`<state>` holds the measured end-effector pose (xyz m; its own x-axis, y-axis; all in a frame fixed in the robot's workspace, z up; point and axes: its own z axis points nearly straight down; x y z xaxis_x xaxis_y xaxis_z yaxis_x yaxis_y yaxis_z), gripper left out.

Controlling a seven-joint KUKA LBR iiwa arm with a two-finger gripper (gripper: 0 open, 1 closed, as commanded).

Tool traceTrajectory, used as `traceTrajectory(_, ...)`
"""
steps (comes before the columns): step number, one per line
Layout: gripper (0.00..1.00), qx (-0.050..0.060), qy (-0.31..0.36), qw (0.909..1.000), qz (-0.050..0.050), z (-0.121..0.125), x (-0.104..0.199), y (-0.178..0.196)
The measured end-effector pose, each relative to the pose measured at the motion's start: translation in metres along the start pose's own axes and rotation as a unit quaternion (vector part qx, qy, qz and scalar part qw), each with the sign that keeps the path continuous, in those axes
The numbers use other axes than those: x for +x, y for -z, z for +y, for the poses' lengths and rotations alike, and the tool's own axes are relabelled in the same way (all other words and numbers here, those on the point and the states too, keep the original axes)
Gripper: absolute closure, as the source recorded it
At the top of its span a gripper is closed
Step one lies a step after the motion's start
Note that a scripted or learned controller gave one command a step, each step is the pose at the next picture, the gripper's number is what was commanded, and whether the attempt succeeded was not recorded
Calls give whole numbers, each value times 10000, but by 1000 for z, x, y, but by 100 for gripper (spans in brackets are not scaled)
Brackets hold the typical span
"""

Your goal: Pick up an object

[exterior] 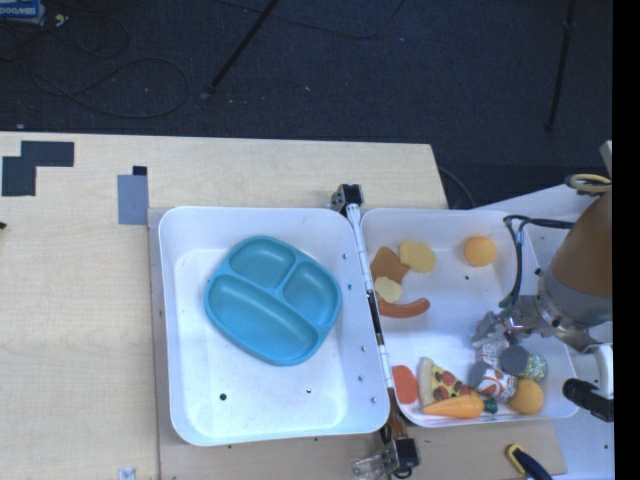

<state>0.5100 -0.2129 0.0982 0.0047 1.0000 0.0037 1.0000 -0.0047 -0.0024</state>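
A small grey-and-white object (pixel 497 360) is lying near the right bin's (pixel 440 226) front right corner, directly beneath the gripper (pixel 503 340), which is hovering over it; the carrot (pixel 453 407) and pizza slice (pixel 437 379) are lying just beside it.

Two bins sat side by side on the bench (pixel 80 318). Left bin (pixel 180 408) held a divided plate (pixel 272 299). Right bin (pixel 440 223) held toy food: sausage (pixel 404 309) near the divider, ball (pixel 480 251) behind, pizza slice (pixel 437 379) and carrot (pixel 452 407) in front. Gripper (pixel 503 353) sat low over the bin's front right.
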Motion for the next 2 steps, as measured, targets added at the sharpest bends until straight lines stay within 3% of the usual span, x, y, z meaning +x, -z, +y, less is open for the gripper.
traceTrajectory(1,100,-1,29,10000,-12,45,60,47)
traceTrajectory(2,100,4,20,10000,-13,6,51,92)
